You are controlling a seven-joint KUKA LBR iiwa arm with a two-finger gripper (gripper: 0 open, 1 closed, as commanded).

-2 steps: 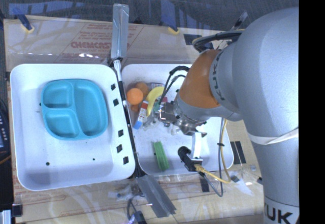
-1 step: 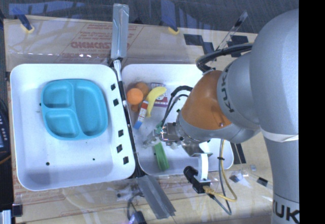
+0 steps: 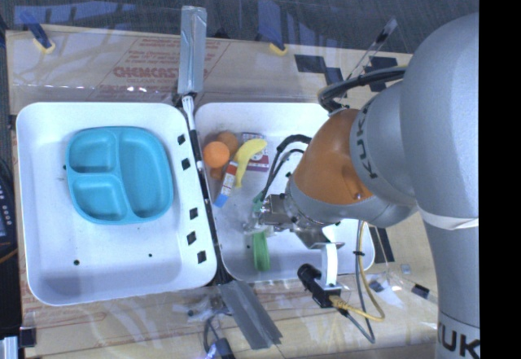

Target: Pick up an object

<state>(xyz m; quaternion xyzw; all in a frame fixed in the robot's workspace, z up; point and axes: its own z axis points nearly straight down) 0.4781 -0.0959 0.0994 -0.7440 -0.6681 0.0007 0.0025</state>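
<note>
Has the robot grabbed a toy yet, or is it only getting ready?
Done: the arm has reached into the right bin, and its pincer sits low over a green object. In hand: I can't tell whether anything is gripped, since the green object seems to rest on the bin floor. Left: lifting something. The orange and banana lie untouched.
</note>
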